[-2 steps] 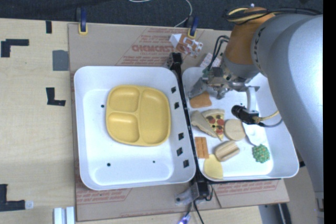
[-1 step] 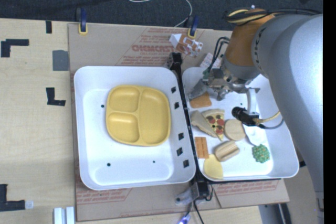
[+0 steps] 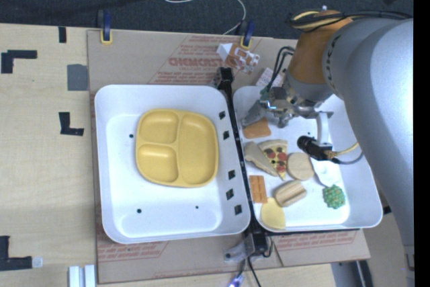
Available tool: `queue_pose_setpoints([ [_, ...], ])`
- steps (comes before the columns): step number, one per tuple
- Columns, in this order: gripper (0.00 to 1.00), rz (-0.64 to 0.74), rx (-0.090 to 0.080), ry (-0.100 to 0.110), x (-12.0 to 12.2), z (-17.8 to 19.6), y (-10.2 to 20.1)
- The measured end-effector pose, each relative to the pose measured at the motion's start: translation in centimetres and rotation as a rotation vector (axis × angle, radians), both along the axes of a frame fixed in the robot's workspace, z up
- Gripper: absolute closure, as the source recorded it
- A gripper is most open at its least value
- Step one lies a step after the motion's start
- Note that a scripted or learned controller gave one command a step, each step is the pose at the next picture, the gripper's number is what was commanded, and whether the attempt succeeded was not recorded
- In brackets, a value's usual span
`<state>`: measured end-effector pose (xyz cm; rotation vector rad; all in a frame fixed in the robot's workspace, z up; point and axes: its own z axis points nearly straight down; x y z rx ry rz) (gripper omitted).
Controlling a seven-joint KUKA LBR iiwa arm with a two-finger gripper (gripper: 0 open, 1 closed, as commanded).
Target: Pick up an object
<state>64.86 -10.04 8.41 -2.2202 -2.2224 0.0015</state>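
Where bins meet, gripper [image 3: 269,112], flat tan cracker [image 3: 256,130]

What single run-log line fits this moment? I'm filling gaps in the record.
arm: over right bin | gripper: low at far-left corner, near toast piece | grasp: unconfirmed | left bin: yellow divided plate

Glossy yellow plastic plate [image 3: 178,146], smooth white plastic bins [image 3: 111,165], matt cardboard [image 3: 175,57]

- You have two white bins [image 3: 114,144] on a tan cardboard sheet [image 3: 181,64] printed with red lettering.
- Your left bin holds a plain yellow divided plate [image 3: 177,147].
- In the right bin, look for a green broccoli piece [image 3: 333,196], a pale yellow wedge [image 3: 273,216] and a pizza slice [image 3: 274,156] — red-dotted.
- Your arm [image 3: 376,70] is grey, banded orange.
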Motion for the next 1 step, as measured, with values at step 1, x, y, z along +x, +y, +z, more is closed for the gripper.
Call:
queue_pose_setpoints([
  [1, 0.0, 0.0, 0.0, 0.001, -0.15, 0.0, 0.15],
])
